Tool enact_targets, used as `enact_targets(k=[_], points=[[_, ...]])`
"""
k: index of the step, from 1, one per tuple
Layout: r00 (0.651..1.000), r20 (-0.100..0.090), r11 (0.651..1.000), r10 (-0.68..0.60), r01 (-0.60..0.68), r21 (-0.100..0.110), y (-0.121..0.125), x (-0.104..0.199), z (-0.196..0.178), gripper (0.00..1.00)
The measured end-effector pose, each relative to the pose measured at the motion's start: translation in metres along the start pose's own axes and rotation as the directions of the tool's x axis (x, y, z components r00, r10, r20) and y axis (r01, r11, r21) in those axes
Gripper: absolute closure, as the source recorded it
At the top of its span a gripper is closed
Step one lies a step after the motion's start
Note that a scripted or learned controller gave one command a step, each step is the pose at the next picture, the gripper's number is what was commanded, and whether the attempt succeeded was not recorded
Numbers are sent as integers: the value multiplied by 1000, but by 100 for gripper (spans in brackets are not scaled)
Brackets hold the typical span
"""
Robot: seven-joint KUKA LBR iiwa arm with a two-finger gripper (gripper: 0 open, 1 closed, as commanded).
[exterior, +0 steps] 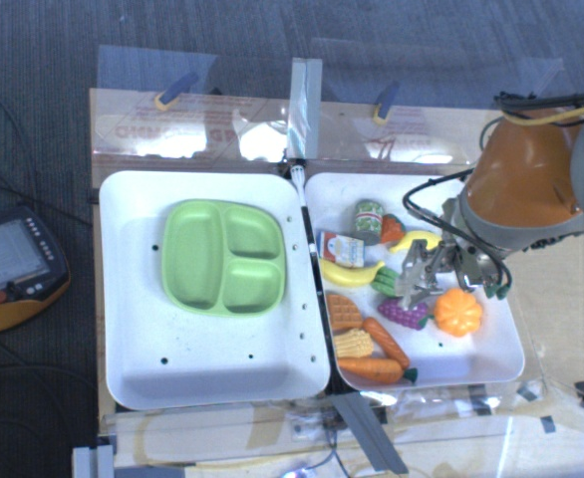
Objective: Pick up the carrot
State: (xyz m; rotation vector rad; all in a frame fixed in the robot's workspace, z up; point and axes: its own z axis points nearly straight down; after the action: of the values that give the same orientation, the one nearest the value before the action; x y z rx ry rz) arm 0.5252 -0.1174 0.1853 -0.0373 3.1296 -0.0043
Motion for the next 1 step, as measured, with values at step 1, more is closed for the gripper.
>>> enact_targets(k=[1], points=[[981, -3, 981, -194, 194, -4, -35, 30, 92, 100]])
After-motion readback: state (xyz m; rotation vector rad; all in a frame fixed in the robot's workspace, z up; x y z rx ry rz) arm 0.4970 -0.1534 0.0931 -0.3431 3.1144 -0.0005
